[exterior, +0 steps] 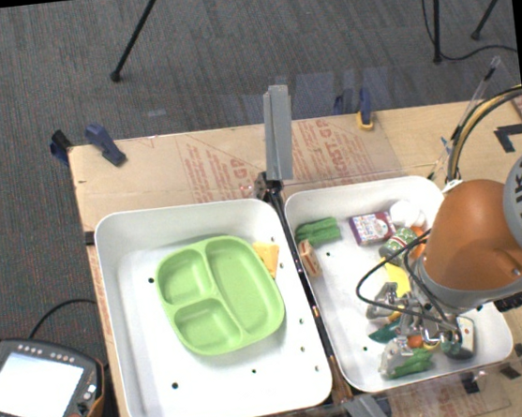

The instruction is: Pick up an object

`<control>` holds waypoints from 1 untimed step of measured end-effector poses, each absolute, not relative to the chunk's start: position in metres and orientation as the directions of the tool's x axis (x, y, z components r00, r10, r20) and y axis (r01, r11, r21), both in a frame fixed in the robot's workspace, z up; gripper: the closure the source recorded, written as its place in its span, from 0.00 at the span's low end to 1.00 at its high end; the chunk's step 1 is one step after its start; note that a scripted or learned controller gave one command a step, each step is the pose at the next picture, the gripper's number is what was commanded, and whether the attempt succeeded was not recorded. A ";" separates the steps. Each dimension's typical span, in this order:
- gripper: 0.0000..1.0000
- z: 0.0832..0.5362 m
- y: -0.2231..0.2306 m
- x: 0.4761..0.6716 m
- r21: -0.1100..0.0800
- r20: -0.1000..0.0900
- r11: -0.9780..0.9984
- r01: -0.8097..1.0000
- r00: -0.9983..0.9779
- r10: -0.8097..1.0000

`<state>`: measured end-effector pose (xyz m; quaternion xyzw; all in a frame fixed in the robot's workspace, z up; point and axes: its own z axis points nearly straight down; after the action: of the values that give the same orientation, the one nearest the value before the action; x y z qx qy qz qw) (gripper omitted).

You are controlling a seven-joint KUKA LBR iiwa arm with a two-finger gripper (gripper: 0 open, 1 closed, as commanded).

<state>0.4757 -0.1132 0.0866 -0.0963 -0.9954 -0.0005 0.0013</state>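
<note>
The arm's orange band [473,243] hangs over the right bin [356,370], and below it my gripper [415,337] reaches down into a cluster of small items at the bin's front right. Green pieces [408,364] and a small orange-red bit [413,341] lie right at the gripper. Cables and the wrist hide the fingers. Farther back in the same bin lie a green block [318,232], a purple-and-white packet [371,227] and a white object [405,212]. A yellow item [397,280] shows partly beside the arm.
The left bin [127,266] holds a green three-compartment tray [220,293] with a yellow-orange piece [268,255] at its right edge. A grey upright post [278,135] stands behind the divider between the bins. A teach pendant [34,396] lies on the floor at left.
</note>
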 end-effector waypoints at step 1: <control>0.00 0.088 -0.088 0.583 0.002 -0.003 0.995 0.098 -0.995 0.098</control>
<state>0.5828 -0.0883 0.0880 -0.0489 -0.9988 -0.0008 -0.0013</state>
